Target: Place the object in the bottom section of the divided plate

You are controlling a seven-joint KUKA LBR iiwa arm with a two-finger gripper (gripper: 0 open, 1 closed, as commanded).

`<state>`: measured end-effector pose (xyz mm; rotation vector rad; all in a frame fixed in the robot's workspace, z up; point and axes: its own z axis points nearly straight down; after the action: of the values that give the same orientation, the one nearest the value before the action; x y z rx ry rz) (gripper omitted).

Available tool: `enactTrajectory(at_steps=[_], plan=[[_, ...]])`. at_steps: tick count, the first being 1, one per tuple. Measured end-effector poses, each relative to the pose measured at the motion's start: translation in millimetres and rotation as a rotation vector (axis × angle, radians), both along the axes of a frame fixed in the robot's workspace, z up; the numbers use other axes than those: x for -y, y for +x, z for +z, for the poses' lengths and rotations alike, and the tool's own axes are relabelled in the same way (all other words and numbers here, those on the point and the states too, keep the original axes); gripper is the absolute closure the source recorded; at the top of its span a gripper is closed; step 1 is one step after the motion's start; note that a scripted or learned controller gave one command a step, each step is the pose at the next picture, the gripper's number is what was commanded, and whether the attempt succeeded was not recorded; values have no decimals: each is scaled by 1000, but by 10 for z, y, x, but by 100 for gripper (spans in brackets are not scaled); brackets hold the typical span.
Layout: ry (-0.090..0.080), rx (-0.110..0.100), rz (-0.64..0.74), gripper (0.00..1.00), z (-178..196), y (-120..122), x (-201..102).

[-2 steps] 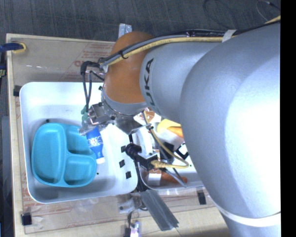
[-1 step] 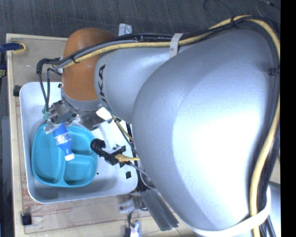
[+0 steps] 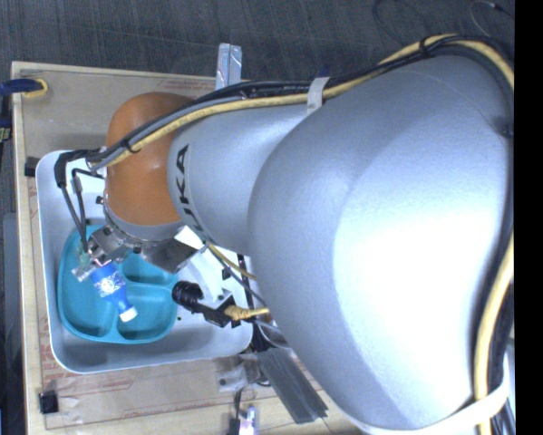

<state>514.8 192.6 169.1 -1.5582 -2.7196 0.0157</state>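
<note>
There is one big grey arm (image 3: 362, 216) and it takes up most of the view. It comes in from the right and bends down to the left, with one orange band (image 3: 142, 166) near its end. One yellow cable and some black ones run along its top. Under the arm you can see one white bin (image 3: 49, 243); the arm covers the rest of the bench. In that bin sits one blue divided plate (image 3: 81, 311), over at the left side. There is one gripper (image 3: 99, 259) and it hangs low over the top part of the plate, pointing down. Just below it, on the plate, lies one small object (image 3: 111, 285), a clear-looking thing with blue on it and a white end. It seems to lie near the middle wall of the plate. I cannot tell if the gripper is open or closed, because it is too small and blurry.
</note>
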Motion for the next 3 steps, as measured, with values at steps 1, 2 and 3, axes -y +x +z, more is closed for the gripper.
enactTrajectory(at_steps=[1,2,3], plan=[[1,0,20,100,2,48,457],[0,3,-47,100,374,226,346],[2,0,137,100,-84,-87,-186]])
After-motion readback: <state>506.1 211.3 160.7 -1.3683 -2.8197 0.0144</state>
